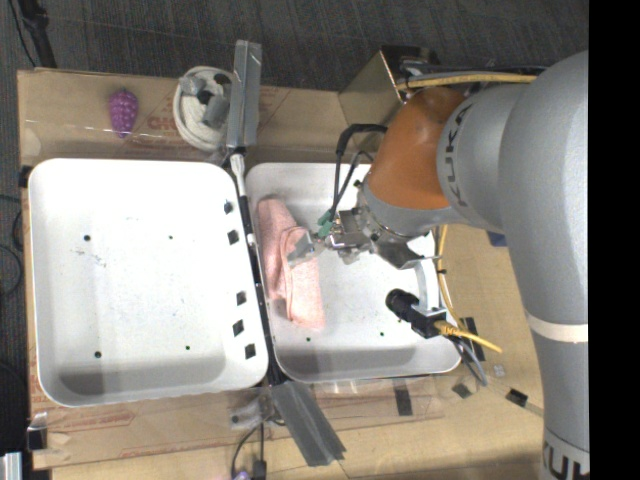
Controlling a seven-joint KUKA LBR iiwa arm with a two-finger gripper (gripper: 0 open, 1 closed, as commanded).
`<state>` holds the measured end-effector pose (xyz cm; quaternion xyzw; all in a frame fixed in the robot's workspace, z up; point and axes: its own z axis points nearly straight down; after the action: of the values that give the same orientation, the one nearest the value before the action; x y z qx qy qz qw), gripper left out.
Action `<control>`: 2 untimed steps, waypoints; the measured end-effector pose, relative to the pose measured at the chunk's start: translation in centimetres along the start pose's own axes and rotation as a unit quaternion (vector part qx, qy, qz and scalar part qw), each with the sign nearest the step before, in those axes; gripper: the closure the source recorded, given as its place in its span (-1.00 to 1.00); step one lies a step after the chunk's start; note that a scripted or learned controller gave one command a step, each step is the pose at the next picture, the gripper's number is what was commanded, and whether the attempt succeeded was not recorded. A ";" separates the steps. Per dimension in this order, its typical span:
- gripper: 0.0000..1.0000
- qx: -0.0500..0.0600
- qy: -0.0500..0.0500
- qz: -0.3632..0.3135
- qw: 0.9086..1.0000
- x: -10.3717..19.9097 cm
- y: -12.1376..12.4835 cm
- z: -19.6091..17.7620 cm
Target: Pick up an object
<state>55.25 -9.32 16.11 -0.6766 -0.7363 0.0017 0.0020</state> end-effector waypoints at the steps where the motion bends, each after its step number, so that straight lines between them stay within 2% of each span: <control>1: -1.00 -0.003 0.000 -0.078 0.997 -0.6 -0.4 6.8; 2: -1.00 -0.003 0.000 -0.064 0.998 -0.4 -2.1 6.8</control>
<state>53.14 -9.89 9.28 -0.6281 -0.7781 -0.0004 0.0005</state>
